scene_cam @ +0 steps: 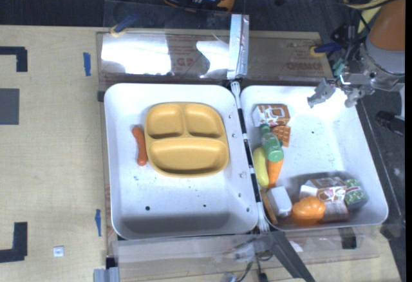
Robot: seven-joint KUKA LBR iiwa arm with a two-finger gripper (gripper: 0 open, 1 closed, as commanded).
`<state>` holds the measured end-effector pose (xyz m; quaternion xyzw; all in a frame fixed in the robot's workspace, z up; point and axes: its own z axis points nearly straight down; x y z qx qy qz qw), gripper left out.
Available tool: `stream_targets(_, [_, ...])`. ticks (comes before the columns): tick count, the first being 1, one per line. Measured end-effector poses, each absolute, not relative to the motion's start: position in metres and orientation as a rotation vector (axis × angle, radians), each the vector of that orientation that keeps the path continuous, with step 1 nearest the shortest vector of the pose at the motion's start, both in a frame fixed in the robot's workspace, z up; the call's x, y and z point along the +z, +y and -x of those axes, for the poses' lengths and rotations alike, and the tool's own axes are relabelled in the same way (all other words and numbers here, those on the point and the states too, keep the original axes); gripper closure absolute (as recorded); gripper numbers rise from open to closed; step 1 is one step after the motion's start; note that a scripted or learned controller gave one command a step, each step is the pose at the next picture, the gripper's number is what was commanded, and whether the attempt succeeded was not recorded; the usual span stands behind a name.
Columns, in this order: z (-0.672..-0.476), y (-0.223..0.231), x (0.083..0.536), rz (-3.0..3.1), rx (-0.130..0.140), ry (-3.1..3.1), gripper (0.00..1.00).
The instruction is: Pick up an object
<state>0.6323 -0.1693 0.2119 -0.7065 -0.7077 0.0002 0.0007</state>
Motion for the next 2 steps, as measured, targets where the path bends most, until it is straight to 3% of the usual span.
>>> stream_targets(1, [-0.608,-0.101,0.105,2.107,-0.001,-2.331,0.00])
stream_targets(2, [-0.565,-0.099,0.091,2.104,-0.014,-2.356,0.00])
